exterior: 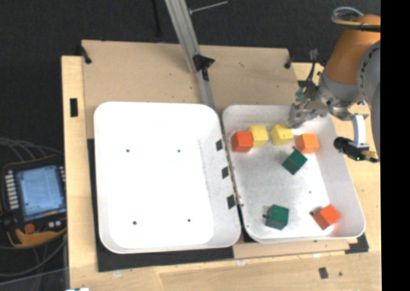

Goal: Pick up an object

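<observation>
Bench (147, 78); handheld screen (40, 193) text illegible.

Teach pendant (35, 197) left of bench (160, 78); slanted metal pole (186, 33) above left bin (160, 174).

One camera, seemingly mounted high, looks down slantwise on both bins (160, 174).
</observation>
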Robot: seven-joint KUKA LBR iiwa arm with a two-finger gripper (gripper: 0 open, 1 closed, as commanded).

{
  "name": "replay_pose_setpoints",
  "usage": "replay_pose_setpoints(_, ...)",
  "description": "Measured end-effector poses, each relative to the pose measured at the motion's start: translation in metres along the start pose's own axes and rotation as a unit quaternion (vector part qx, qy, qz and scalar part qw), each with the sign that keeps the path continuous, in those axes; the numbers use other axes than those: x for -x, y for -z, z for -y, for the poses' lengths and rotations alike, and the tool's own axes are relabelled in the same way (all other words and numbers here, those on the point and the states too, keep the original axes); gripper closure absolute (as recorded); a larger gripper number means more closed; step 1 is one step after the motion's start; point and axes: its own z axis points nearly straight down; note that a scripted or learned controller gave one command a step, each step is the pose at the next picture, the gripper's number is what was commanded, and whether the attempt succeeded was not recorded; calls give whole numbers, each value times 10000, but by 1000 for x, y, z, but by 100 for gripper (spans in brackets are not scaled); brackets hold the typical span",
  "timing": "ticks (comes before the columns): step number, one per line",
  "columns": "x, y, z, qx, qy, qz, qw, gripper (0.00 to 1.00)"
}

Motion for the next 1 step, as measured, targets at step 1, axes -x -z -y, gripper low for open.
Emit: replay_pose_setpoints(1,3,46,-8,-108,-21,-33,9999,100)
